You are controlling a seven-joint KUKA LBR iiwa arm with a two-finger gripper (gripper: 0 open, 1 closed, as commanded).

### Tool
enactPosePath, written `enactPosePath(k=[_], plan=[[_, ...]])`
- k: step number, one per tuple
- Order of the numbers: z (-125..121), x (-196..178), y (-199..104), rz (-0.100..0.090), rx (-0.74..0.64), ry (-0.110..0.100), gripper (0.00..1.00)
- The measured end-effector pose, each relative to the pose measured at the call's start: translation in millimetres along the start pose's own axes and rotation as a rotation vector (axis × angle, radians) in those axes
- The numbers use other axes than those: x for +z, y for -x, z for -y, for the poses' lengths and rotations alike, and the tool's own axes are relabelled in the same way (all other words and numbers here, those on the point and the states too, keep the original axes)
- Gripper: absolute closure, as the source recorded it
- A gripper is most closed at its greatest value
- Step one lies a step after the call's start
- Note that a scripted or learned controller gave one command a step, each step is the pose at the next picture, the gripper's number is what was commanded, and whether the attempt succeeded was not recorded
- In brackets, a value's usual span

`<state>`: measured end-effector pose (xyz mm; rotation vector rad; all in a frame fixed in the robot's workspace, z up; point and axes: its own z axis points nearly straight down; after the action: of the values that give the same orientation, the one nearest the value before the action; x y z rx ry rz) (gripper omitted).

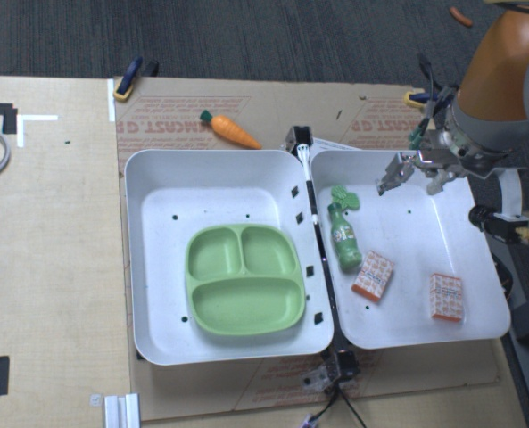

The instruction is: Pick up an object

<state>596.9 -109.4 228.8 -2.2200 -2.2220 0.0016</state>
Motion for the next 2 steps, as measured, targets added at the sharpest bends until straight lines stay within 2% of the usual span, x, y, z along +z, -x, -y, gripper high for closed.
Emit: enactPosePath(k=[1,2], plan=[[58.1,136.4,-9.6,0.002,0.091,0.002,0.0],[119.3,136.7,-9.8,-0.001,0.082,0.001,0.0]])
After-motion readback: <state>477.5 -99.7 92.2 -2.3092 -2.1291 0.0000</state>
